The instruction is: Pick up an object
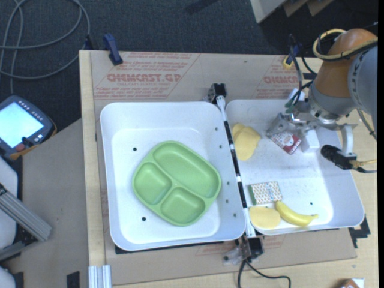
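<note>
Currently jaws (292, 138) grasping one red-white packet (287, 141); right bin (342, 179): one banana (295, 214), one patterned sponge (266, 192).

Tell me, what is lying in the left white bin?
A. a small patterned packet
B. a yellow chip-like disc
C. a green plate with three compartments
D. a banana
C: the green divided plate lies alone in the left bin, while the banana, the patterned packet and the yellow pieces lie in the right bin.
</note>
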Action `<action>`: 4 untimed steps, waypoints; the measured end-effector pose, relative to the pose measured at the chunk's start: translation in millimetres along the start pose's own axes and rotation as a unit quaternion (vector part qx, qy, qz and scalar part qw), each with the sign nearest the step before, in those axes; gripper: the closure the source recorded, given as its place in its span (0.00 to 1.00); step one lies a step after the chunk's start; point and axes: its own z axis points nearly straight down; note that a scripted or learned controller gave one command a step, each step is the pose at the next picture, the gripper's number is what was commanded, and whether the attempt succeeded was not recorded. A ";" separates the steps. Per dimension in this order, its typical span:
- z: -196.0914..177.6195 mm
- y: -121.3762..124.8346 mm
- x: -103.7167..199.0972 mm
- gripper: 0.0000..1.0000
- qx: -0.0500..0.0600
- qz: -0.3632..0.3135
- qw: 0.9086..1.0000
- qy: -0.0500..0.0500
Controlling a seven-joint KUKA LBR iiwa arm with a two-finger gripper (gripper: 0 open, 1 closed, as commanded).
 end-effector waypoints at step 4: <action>8.2 -26.0 66.7 1.00 -0.002 0.000 1.000 0.001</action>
